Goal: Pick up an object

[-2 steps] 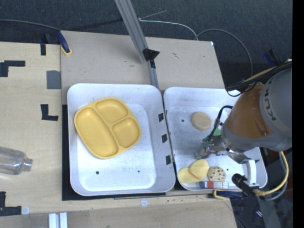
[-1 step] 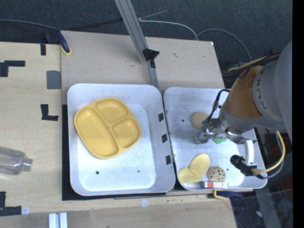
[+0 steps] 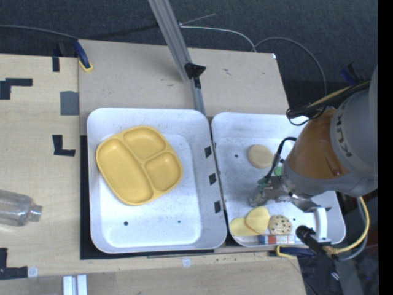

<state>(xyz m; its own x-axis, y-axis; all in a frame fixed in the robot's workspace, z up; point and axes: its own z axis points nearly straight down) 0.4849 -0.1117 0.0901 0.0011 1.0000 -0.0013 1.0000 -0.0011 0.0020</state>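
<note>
The gripper (image 3: 263,195) is low inside the right bin (image 3: 236,128), near the middle of its floor, and it points toward the left side of the view. Its dark fingers are small and partly blurred here, so I cannot tell if they are spread or closed, and nothing is seen between them. Behind it rises the arm (image 3: 344,140), grey and round, with a shiny orange band. Several small objects lie in the same bin. A pale tan, oval piece (image 3: 260,156), smooth like a potato or a bread roll, rests above the gripper in the view, apart from it. Below the gripper, along the front wall, lie two soft yellow pieces (image 3: 252,221) touching each other, and just beside them on the right a round cookie (image 3: 280,225) with dark spots. A thin object (image 3: 276,239) with red and blue marks lies at the front edge; what it is, I cannot say. The left bin (image 3: 98,165) holds a yellow plate (image 3: 139,164) of smooth plastic with three compartments, turned at a slant. Both bins are white, shallow, with rounded corners and small dark specks on the floor. A clear bottle (image 3: 17,209) lies on the wooden bench (image 3: 37,165) at the far left.
</note>
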